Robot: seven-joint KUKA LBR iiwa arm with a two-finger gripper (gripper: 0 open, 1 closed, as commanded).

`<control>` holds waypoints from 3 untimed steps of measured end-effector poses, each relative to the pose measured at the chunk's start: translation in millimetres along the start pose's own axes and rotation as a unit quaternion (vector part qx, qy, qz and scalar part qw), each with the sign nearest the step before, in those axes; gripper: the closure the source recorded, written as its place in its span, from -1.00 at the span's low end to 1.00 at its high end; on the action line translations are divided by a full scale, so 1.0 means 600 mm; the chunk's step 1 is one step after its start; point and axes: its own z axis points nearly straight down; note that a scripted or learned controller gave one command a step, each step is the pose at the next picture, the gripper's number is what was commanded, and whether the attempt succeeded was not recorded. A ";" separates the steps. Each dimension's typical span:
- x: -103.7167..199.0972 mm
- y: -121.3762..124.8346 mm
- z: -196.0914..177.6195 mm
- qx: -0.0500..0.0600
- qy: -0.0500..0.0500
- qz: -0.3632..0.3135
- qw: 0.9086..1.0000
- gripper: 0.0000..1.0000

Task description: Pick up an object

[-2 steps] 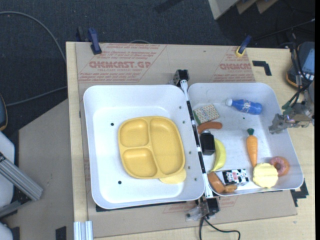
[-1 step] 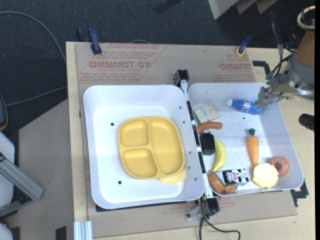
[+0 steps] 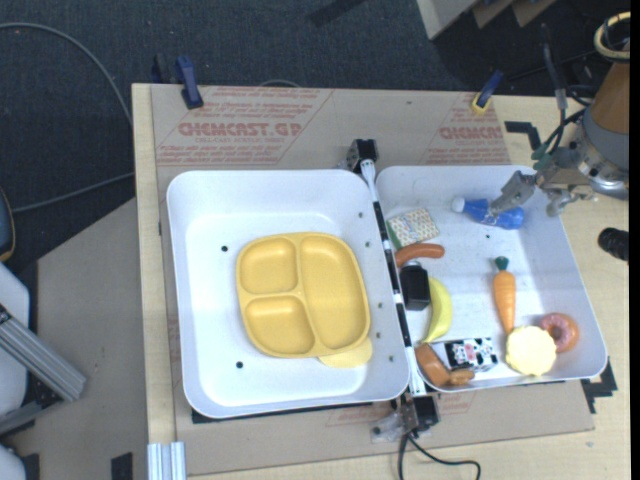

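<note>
Over the right bin's [image 3: 575, 268] far corner, your gripper [image 3: 537, 190] hangs spread and empty just beside the blue bottle [image 3: 495, 211], so centre over it, drop straight, then close; carrot [image 3: 505, 299] sits nearer.

A yellow divided plate [image 3: 302, 294] lies in the left bin [image 3: 200, 208]; blue clamps [image 3: 187, 80] grip the bench's far edge.

Pincer [image 3: 535, 196] low — fingers apart
</note>
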 end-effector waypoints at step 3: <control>-0.029 -0.051 0.201 0.001 0.000 0.001 1.000 -1.00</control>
